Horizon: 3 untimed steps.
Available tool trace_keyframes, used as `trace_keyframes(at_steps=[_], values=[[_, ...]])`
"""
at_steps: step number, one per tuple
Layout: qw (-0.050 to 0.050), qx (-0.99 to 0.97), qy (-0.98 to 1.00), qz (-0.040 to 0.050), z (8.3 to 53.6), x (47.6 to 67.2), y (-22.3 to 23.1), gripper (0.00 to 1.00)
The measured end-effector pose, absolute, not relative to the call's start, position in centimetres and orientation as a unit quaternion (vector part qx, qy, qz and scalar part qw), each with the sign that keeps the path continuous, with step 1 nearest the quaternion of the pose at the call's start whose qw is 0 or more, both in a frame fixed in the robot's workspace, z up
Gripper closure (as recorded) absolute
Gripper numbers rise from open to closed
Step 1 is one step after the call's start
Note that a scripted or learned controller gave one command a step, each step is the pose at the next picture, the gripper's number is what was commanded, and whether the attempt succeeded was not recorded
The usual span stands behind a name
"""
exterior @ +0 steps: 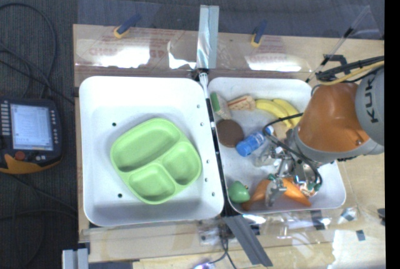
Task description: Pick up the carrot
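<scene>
The hand (279,181) is down on the orange tapered carrot (294,192) at the right white bin's (331,199) 6 o'clock edge, its opening indeterminate; grasp unconfirmed, lift pending.

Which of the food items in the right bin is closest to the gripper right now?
The carrot, the orange piece by the bin's near edge: the gripper is right on it. The bananas lie farther away.
</scene>
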<state>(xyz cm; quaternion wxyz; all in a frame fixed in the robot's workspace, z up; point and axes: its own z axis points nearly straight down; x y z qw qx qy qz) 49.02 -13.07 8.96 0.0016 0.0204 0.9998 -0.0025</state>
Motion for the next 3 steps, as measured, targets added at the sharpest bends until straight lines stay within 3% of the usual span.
trace_keyframes(at_steps=[1,2,3], values=[[0.005,0.021,1.000,-0.0026,9.9,49.3,-13.0,1.00],[0.001,0.033,0.999,0.0006,18.3,48.6,-6.3,1.00],[-0.002,0.034,0.999,0.0006,18.1,48.4,-6.5,0.00]])
